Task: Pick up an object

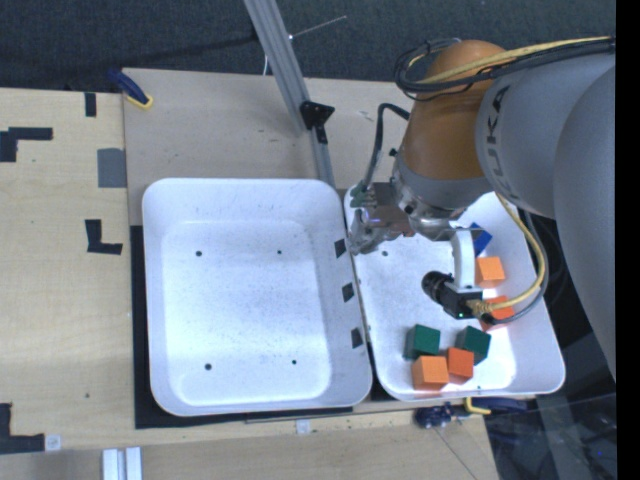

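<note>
My gripper [364,230] hangs over the far left part of the right bin [535,368], close to the wall it shares with the left bin. Nothing shows between its tips. Toward the front of the right bin lie two green blocks [423,340] [475,343] and two orange blocks [431,371] [461,363], bunched together. Another orange block [491,271] and a blue block [481,240] lie farther back on the right, partly behind the wrist.
The left bin [245,293] stands directly left of the gripper. A grey metal pole [285,58] slants up from between the bins at the back. The big grey arm covers the right side of the view.
</note>
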`<state>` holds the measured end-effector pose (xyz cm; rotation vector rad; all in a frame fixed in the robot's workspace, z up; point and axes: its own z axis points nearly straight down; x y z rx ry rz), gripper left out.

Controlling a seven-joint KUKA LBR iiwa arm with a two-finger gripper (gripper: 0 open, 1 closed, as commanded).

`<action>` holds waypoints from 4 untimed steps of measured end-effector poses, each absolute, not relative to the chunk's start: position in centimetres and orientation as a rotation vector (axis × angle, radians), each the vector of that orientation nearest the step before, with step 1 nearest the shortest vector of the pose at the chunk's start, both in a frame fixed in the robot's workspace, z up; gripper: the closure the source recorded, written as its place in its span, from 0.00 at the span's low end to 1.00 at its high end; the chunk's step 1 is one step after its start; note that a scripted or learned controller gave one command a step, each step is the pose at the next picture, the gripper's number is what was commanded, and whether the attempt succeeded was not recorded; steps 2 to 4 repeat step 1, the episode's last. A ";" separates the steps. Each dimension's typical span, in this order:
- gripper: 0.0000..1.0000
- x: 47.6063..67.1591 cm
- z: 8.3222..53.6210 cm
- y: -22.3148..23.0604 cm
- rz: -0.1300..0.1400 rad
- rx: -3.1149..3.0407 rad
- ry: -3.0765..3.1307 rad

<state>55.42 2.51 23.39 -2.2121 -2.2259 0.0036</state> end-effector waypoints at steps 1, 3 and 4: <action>1.00 57.1 24.0 8.0 -0.001 -2.211 -2.229; 1.00 57.1 24.0 8.0 -0.001 -2.211 -2.229; 1.00 57.1 24.0 8.0 -0.001 -2.211 -2.229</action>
